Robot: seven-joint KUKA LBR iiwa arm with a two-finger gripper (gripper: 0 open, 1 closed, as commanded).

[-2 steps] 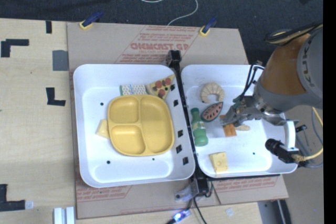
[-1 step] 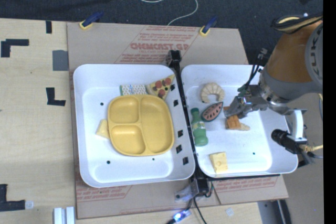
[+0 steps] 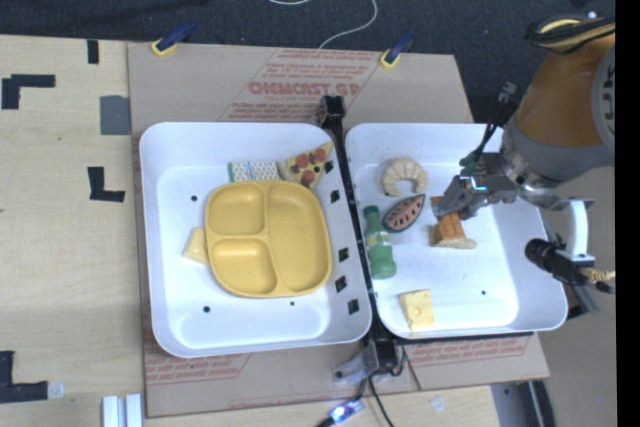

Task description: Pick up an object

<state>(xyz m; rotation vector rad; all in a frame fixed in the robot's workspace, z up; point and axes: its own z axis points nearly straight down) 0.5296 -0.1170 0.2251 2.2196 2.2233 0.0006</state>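
Jaws [image 3: 462, 203] of the grey arm hang low over the right bin [image 3: 500, 315], directly above the upper end of a small brown bread-like piece [image 3: 452, 233]; whether they are spread or closed cannot be told from this slanted view, and nothing is seen between them. That brown piece lies in the bin's middle, its long axis running roughly up and down the view. Just left of it rests a dark slice with a red edge [image 3: 404, 213], tilted diagonally, and above that a pale croissant [image 3: 404, 177]. A green bottle [image 3: 379, 243] lies along the divider, and a yellow cheese wedge [image 3: 417, 307] sits near the front wall. The left bin [image 3: 170, 315] holds 1 yellow divided plate [image 3: 268, 237]. Red printing on the cardboard [image 3: 300, 87] under the bins is too blurred to read.
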